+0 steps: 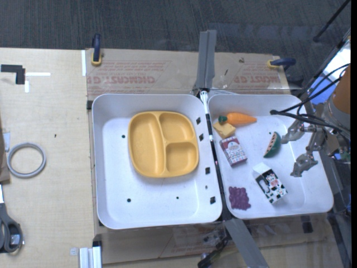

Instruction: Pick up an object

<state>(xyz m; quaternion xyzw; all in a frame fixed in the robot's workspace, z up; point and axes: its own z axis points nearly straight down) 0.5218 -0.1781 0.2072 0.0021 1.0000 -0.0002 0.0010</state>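
Gripper hovers empty, fingers apart, beside the watermelon; approach step, next calls for descending onto it.

In the right bin the carrot, cheese wedge, red carton, watermelon slice, cow-print carton and grapes crowd its left and middle, leaving bare floor by the near-right corner.

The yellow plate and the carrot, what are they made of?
The yellow plate looks like smooth moulded plastic: one even colour, rounded dividers, a soft sheen. The carrot seems a plastic toy, plain orange with a green tip, though the view leaves that open.
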